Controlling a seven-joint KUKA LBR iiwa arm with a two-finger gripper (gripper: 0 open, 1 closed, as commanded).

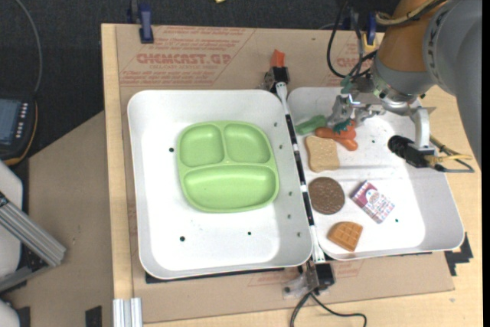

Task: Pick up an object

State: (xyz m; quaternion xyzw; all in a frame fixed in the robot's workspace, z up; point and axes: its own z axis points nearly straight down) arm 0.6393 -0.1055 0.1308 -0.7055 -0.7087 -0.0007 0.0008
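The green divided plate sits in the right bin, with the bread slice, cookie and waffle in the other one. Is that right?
Not quite. The camera view shows the green divided plate in the left bin, not the right. The bread slice, cookie and waffle do lie in the other bin, the right bin.

- A green three-compartment plastic tray (227,165) lies in the left white bin (153,233).
- In the right white bin (436,218), a beige bread slice (323,153) lies behind a round brown cookie (327,195).
- An orange toy waffle (345,235) lies nearest, with a small pink packet (373,201) to its right.
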